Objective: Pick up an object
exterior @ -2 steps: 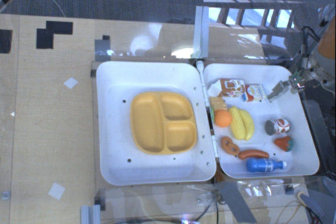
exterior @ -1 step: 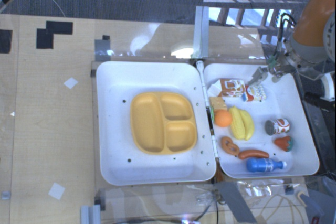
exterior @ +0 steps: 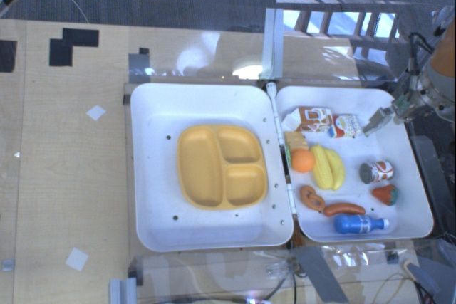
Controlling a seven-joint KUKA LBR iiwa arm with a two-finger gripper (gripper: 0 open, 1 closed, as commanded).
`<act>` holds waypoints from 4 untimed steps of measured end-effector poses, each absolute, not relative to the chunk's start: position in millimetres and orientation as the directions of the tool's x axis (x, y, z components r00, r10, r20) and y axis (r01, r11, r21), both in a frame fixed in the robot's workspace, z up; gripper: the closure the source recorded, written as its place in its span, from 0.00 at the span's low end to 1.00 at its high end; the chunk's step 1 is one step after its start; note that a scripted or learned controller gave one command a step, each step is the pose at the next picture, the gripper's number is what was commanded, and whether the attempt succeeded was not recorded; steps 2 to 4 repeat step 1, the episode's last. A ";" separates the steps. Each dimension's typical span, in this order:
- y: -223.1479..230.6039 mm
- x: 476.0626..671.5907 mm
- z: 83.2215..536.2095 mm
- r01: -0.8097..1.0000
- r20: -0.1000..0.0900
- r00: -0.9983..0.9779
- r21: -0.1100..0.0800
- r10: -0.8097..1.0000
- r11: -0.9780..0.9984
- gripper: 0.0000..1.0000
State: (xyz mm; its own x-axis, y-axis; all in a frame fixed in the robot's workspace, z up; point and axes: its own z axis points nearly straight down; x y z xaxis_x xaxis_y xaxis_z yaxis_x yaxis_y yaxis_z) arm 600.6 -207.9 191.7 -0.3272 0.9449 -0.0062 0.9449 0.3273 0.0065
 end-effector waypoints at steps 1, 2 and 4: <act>-117.2 671.3 161.2 0.931 0.001 -0.365 0.007 0.931 0.365 0.00; -117.2 671.3 161.2 0.931 0.001 -0.365 0.007 0.931 0.365 0.00; -117.2 671.3 161.2 0.931 0.001 -0.365 0.007 0.931 0.365 0.00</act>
